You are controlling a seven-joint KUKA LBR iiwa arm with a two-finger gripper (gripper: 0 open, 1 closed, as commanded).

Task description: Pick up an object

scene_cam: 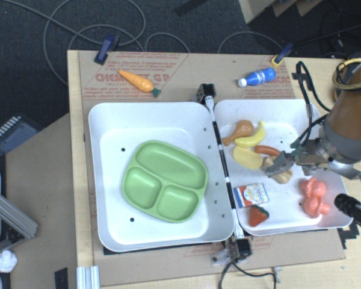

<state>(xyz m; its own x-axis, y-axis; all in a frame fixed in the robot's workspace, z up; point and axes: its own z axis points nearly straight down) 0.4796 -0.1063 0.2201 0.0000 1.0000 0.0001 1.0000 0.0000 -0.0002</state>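
The gripper (281, 163) sits low in the right bin (289, 224), right of centre in the frame, directly over a tan object (282, 176) — whether the jaws are spread or closed cannot be told, nor whether anything sits between them. The arm (349, 125) covers the bin's right edge. Crowded to the gripper's left: a red sausage (266, 150), a yellow banana (251, 139), a pale yellow piece (248, 158) and a brown drumstick (238, 131). Lower right lies a pink lump (314, 197); below, a small carton (251, 194) and strawberry (258, 215). The left bin (108, 131) holds a green divided tray (164, 181).
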